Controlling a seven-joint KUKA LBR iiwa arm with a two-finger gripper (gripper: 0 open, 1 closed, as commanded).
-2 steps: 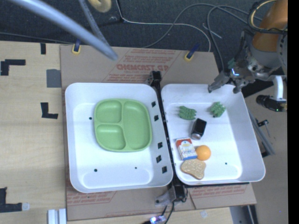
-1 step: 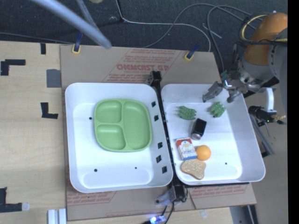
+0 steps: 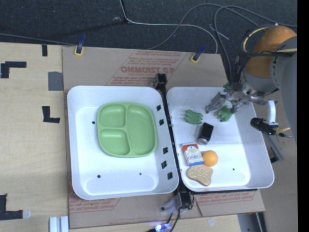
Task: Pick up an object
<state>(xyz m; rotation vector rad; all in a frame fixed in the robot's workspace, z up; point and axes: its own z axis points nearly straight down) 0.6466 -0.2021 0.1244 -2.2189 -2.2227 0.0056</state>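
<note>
The right bin (image 3: 241, 175) holds a green leafy toy (image 3: 193, 116), a second small green piece (image 3: 224, 113), a black cylinder (image 3: 206, 132), a red, white and blue box (image 3: 192, 154), an orange ball (image 3: 210, 157) and a tan bread-shaped piece (image 3: 200, 174). My gripper (image 3: 220, 106) hangs over the far right part of this bin, open, its fingers spread. The small green piece lies just in front of the fingertips, touching or nearly touching them. I see nothing clamped between the fingers.
A green divided plate (image 3: 127, 128) lies in the left bin (image 3: 77, 144). Black clips (image 3: 164, 129) join the two bins along the middle wall. Cables (image 3: 212, 18) run over the dark backdrop behind the bench. A black fitting (image 3: 260, 124) juts from the arm at the right bin's edge.
</note>
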